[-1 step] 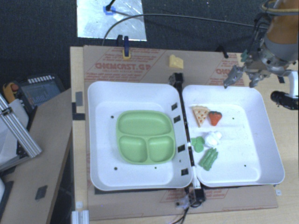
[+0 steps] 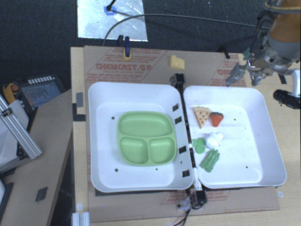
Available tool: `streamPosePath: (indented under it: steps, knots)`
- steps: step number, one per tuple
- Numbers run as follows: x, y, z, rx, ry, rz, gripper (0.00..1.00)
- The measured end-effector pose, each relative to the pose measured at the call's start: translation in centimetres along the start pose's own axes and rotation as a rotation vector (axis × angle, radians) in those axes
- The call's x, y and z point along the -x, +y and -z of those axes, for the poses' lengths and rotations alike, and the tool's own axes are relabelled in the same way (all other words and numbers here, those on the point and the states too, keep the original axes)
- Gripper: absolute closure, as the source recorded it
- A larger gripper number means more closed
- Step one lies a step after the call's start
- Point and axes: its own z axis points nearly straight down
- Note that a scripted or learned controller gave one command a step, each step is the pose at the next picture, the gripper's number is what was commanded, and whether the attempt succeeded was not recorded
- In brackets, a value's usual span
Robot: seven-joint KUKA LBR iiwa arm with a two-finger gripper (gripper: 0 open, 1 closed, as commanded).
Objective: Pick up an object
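A flat triangular tan pizza-slice toy (image 2: 201,115) lay in the glossy right white bin (image 2: 263,164), touching a smooth red strawberry-shaped toy (image 2: 216,119); below them sat a white lumpy piece (image 2: 215,140), a round green piece (image 2: 199,145) and a ridged green pod (image 2: 209,160). The metal two-finger gripper (image 2: 244,75) hung spread and empty above the bin's far rim, well apart from them. The left white bin (image 2: 101,126) held a matte green three-compartment tray (image 2: 145,138).

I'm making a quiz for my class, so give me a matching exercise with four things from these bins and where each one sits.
Things:
1. green tray
2. pizza slice
3. strawberry
4. gripper

Places:
A. just right of the pizza slice
B. above the right bin's far edge
C. in the left bin
D. in the right bin, far left part

Pairs: 1-C, 2-D, 3-A, 4-B
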Motion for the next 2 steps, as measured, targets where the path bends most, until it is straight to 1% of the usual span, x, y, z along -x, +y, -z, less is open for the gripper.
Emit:
streamPosePath:
  steps: [1, 2]
  knots:
    - [-0.3, 0.2, -6.2, -0.004, 0.001, 0.000, 0.00]
    - [0.6, 0.4, -11.8, -0.002, 0.000, -0.002, 0.00]
